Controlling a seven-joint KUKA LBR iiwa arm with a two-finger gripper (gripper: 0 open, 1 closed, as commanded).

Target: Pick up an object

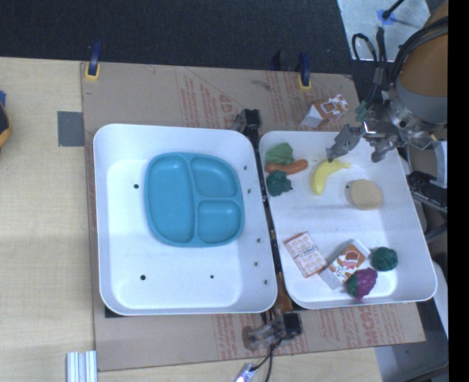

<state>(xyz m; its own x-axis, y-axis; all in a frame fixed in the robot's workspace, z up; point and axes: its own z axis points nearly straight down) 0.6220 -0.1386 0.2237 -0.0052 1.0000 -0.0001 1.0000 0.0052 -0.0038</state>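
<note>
My gripper [359, 149] hangs over the back of the right bin [409, 237], open, with nothing between its fingers. A yellow banana [322, 176] lies just below and left of the left fingertip [340, 145]. In front of the gripper sits a tan round piece [365, 194]. At the bin's back left are a green leafy piece [279, 152], an orange carrot [290, 166] and a dark green broccoli [279, 184]. Toward the front lie two small red-and-white cartons [304, 253] [347, 263], a purple bunch of grapes [362, 282] and a dark green lump [384, 259].
The left bin [123, 269] holds a blue divided plate [194, 198]. A small packet [327, 110] lies on the cardboard behind the right bin. The arm's body [425, 70] stands at the right, above the bin's back corner.
</note>
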